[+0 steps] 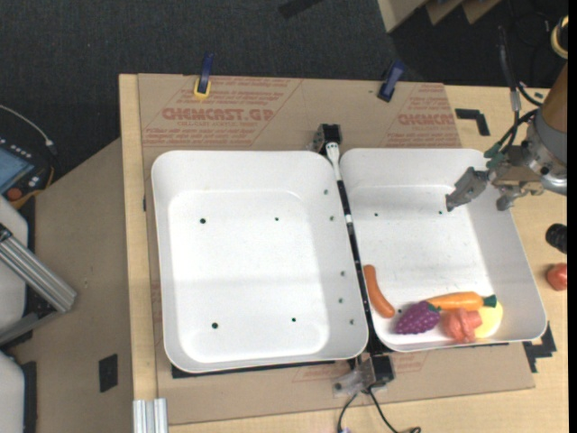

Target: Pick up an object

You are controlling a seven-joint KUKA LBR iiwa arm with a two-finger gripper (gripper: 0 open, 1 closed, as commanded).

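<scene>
The right bin (424, 179) holds a small pile of toy food at its near edge: an orange sausage (378, 292), a purple bunch of grapes (417, 317), an orange carrot with a green top (460, 300), a red piece (461, 325) and a yellow piece (489, 321). My gripper (483, 193) hangs above the far right part of this bin, open, with its two grey fingers spread and nothing between them. It is well back from the pile of food.
The left bin (248, 260) lies beside the right one, with a black divider strip (343, 207) between them. Both rest on a cardboard sheet (270, 106) held by clamps. An orange-red object (558, 277) sits off the bin at the right.
</scene>
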